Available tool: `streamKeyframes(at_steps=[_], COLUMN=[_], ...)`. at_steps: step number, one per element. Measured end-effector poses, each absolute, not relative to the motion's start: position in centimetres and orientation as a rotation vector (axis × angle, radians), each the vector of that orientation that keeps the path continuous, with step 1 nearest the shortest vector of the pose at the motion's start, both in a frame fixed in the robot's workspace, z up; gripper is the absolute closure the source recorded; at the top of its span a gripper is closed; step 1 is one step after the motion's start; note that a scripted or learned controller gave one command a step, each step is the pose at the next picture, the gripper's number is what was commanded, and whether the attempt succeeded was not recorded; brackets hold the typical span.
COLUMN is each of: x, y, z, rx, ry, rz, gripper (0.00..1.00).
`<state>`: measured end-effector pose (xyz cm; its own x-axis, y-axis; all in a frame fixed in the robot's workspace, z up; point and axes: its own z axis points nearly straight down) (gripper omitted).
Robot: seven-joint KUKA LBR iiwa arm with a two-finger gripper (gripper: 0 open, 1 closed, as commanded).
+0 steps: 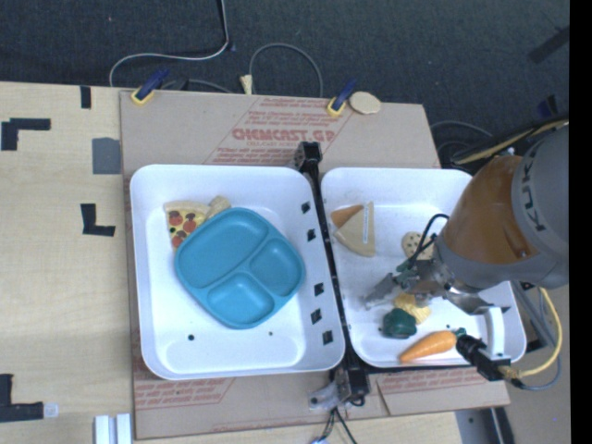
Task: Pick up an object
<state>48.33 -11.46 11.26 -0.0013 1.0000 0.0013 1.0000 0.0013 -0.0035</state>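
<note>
Camera view: claw (pixel 393 289) low in right white bin (pixel 388 181), over small yellow toy piece (pixel 413 307) and dark green toy lump (pixel 400 323); whether it grips anything, cannot tell. Nothing visibly lifted; pickup judged not yet done. Orange toy carrot (pixel 428 345) lies near the bin's front wall, long axis roughly left-right, green top toward the right.

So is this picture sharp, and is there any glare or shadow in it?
Camera view: evenly lit but soft; the pizza slice and carrot look slightly fuzzy. The blue plate shows no strong glare. Faint shadow under the arm in the right bin.
</note>
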Motion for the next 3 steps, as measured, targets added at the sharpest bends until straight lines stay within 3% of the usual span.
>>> streamKeyframes(at_steps=[1, 2, 3], x=[48.9, 49.2, 49.2], y=[-13.2, -13.8, -13.7], z=[9.3, 10.7, 10.6], rx=[-2.221, -2.244, -2.244], ry=[-2.226, -2.24, -2.242], rz=[-0.016, -0.016, -0.017], gripper=[0.0, 1.0, 0.0])
